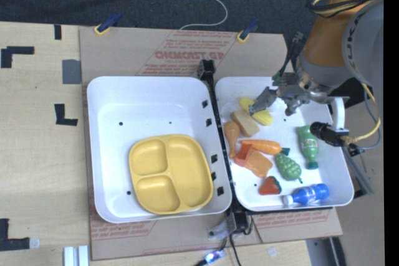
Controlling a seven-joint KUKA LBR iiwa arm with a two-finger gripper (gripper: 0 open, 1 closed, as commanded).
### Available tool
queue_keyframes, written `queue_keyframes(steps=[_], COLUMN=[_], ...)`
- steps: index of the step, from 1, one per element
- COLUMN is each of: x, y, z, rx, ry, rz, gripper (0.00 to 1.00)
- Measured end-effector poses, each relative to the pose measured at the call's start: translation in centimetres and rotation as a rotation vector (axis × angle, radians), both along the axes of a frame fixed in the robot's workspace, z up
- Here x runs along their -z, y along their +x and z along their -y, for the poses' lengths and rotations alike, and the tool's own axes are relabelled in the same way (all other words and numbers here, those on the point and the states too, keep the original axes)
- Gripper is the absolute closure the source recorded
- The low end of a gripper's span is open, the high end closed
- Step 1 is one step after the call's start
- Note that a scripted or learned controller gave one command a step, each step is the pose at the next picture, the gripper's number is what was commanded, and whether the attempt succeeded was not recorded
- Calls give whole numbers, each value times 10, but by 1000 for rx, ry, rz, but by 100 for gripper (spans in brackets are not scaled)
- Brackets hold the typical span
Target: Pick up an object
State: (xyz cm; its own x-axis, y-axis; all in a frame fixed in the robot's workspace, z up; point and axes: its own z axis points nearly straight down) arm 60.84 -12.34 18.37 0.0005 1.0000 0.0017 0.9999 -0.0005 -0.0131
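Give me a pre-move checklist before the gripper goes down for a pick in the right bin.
1. Gripper over the right bin: ok.
2. Fingers apart with nothing between them: ok.
3. A target below: the yellow corn lies just under one finger: ok.
4. Room around the corn: the tan bread piece lies close beside it: not ok.
5. Height above the toys: cannot tell.

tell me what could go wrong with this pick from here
The gripper is open over the yellow corn, which lies against the tan bread piece; closing might catch both or nudge the corn aside. The toys in the right bin are crowded, so the carrot and its neighbours may get knocked.
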Motion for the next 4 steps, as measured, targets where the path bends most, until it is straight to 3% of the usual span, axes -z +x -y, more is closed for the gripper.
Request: queue_keyframes(steps=[1, 3, 4], x=[-6, 101, 87], y=[3, 11, 13], z=[0, 3, 2], rx=[-2, -1, -3], ry=[-1, -3, -1], rz=[11, 13, 17], gripper=[0, 0, 100])
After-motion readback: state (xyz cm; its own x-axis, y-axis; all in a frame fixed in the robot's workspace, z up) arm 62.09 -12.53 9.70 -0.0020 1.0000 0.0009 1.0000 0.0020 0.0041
